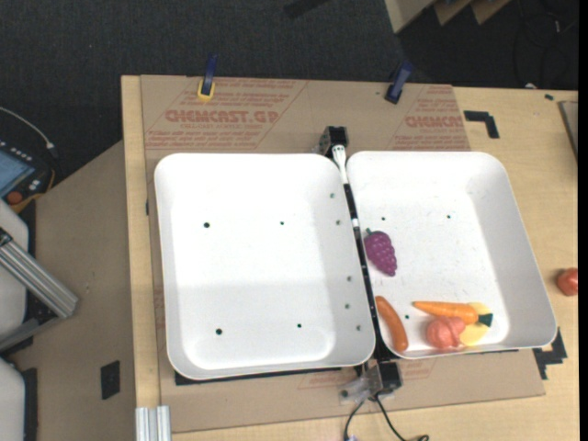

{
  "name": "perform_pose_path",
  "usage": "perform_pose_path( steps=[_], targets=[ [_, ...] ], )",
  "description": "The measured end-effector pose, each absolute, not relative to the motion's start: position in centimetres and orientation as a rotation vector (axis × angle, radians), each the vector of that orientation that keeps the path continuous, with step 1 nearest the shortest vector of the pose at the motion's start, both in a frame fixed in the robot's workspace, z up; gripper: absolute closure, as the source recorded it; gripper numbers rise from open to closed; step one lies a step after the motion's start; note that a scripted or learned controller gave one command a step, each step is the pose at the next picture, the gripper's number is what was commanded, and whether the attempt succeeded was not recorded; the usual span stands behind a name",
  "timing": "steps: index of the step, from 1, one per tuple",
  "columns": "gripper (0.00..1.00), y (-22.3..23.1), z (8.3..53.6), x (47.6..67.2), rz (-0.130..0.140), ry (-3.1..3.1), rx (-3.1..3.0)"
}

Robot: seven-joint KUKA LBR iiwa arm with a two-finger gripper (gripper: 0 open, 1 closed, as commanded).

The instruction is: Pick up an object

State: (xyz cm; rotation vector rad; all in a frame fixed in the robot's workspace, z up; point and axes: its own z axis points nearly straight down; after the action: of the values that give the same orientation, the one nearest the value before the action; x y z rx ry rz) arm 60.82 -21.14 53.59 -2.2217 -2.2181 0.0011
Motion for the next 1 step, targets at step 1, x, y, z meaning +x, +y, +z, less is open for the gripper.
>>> perform_pose_path(
  steps=[1],
  targets=[
    [1.0,-19.44,53.45,66.91,-0.003,-2.229,-2.222]
  ],
)
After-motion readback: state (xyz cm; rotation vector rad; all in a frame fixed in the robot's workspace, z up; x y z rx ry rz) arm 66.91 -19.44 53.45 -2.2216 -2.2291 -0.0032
